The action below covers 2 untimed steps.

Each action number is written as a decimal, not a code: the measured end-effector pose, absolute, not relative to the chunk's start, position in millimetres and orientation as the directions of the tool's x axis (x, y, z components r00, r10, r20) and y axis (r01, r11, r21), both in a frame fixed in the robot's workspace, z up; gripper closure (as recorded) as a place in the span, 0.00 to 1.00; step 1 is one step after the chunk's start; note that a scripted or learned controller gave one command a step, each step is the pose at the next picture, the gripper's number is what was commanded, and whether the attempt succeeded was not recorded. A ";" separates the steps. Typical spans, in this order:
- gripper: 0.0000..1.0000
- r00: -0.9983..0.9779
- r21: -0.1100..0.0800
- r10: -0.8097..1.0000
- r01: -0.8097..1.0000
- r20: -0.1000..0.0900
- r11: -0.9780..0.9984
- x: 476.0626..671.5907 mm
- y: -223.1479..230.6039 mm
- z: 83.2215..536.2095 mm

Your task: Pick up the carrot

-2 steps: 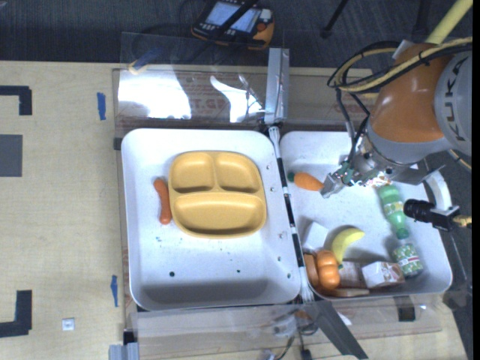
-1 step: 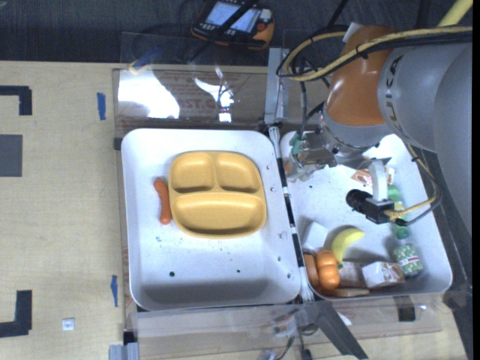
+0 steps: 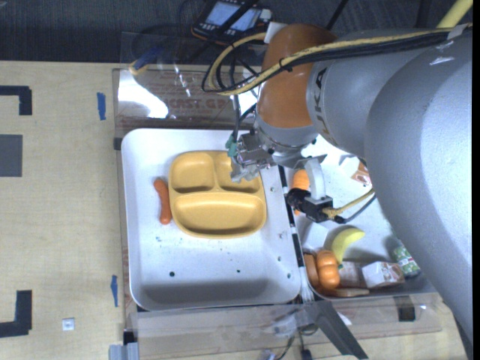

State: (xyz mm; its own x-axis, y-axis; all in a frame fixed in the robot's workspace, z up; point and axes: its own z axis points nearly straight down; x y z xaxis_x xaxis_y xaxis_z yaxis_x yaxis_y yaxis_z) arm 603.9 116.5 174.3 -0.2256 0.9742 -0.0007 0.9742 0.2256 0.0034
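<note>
The carrot [image 3: 163, 201] is a slim orange stick lying on the floor of the left white bin [image 3: 210, 276], just beside the left edge of a yellow divided plate [image 3: 217, 212]. My gripper [image 3: 244, 167] hangs over the plate's upper right compartment, near the wall between the two bins. It is about a plate's width to the right of the carrot and apart from it. The grey wrist with its orange band [image 3: 289, 88] covers the area above and behind the gripper.
The right bin holds a small orange piece [image 3: 300, 180], a banana [image 3: 345, 240], a little pumpkin [image 3: 327, 270], a packet [image 3: 379, 274] and a green bottle [image 3: 405, 261]. The arm's bulk hides much of that bin. Cables run behind the bins.
</note>
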 end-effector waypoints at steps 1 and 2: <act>1.00 -0.418 0.004 0.908 0.908 -0.003 0.418 617.2 41.9 262.0; 1.00 -0.590 -0.001 0.807 0.807 0.001 0.590 572.4 73.3 193.1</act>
